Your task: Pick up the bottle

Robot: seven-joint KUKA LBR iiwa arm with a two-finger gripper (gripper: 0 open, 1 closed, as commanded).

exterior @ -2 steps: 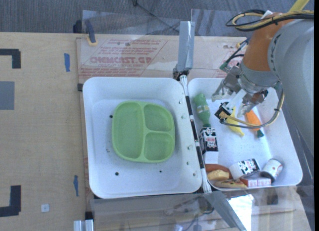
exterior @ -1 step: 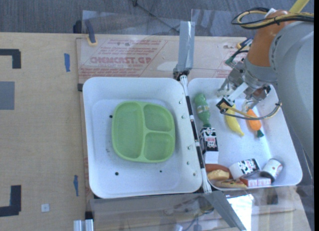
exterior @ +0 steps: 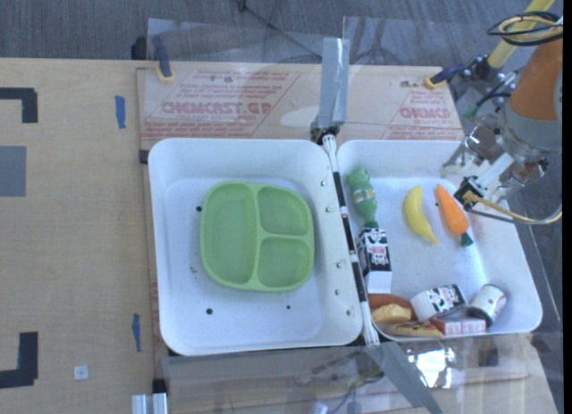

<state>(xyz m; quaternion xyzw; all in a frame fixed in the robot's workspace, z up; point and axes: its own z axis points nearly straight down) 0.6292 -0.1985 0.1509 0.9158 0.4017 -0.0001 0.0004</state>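
Note:
The bottle (exterior: pixel 361 192) is small and green, and lies along the left wall of the right bin (exterior: pixel 527 269), near its far end. My gripper (exterior: pixel 476 164) hangs over the bin's far right corner, above and just right of a toy carrot (exterior: pixel 452 210). It is well apart from the bottle, with a toy banana (exterior: pixel 418 214) between the two. I see nothing held in it.
The left bin (exterior: pixel 170 251) holds a green divided plate (exterior: pixel 258 235). In the right bin, a black-and-white carton (exterior: pixel 375 251) lies just below the bottle. A hot dog (exterior: pixel 393 314), a second carton (exterior: pixel 437 299), a red item (exterior: pixel 463 323) and a small can (exterior: pixel 488 299) crowd the near edge.

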